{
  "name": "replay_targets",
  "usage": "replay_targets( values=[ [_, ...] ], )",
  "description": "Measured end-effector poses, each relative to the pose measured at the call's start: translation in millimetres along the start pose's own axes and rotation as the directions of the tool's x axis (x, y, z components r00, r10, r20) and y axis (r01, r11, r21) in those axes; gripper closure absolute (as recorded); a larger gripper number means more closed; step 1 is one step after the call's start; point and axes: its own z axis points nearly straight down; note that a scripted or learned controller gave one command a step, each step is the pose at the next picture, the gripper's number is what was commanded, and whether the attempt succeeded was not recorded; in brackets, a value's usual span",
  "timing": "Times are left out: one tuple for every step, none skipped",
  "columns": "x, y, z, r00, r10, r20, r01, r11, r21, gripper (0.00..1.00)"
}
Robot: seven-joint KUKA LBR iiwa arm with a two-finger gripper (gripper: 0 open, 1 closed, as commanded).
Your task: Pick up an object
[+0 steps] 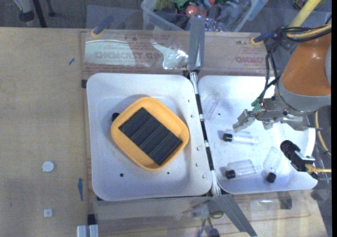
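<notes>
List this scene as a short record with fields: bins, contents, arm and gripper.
left bin: holds a yellow pad with a dark ribbed top, lying tilted
right bin: holds several clear vials with black caps, lying scattered
arm: reaches in from the right, over the right bin
gripper: above the right bin, near a vial; nothing seen between its fingers

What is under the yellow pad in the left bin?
The yellow pad lies on the white floor of the left bin. A small dark thing pokes out at its upper left edge. Whatever else lies beneath is covered by the pad.
</notes>
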Motion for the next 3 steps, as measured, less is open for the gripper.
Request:
replay_targets(
  values=[
    [0,0,0,1.000,0.000,0.000,0.000,1.000,0.000,0.00],
    [-18,17,111,0.999,-0.032,0.001,0.032,0.999,-0.007,0.00],
    [-47,-30,111,0.992,-0.130,0.000,0.130,0.992,-0.003,0.00]
  ],
)
